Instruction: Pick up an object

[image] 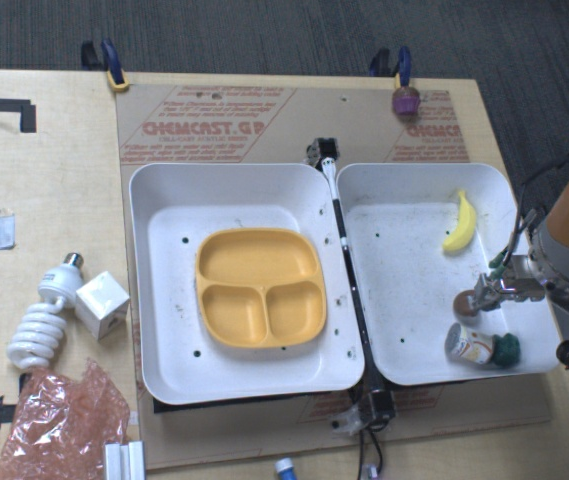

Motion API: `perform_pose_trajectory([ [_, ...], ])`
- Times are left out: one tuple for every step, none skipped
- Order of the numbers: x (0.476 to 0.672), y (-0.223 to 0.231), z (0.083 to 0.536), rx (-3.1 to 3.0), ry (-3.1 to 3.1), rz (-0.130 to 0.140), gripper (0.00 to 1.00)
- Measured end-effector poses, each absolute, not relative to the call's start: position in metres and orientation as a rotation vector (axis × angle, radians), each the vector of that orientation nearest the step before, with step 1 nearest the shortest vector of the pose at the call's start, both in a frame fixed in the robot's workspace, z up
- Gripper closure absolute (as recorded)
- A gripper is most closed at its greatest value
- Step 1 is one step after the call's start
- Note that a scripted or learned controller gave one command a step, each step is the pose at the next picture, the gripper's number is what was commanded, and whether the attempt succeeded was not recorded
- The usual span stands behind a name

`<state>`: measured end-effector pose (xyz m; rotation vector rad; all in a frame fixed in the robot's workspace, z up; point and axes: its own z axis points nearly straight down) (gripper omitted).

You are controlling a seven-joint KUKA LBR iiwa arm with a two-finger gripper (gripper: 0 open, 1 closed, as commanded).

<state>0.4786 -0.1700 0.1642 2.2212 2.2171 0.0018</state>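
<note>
In the right bin (pixel 404 268) a yellow banana (pixel 460 221) lies near the far right corner. A small can (pixel 469 345) lies on its side at the bin's near right, with a dark green object (pixel 505 349) touching its right end. My gripper (pixel 476 302) reaches in from the right and hangs low just above the can, between it and the banana. A small brownish round piece shows at its tip. The arm's wrist (pixel 554 258) covers the bin's right rim.
The left bin (pixel 164 268) holds a yellow divided plate (pixel 261 287). Left of the bins on the bench lie a spiral light bulb (pixel 44 323), a white cube (pixel 102 303) and crumpled pink plastic (pixel 59 423). A purple object (pixel 406 100) sits by the far clamp.
</note>
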Motion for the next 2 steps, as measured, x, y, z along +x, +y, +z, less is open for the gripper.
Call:
perform_pose_trajectory([
  [0.479,-0.170,0.164,2.221,2.218,0.002,0.00],
  [0.477,-0.138,0.092,2.223,2.220,0.000,0.00],
])
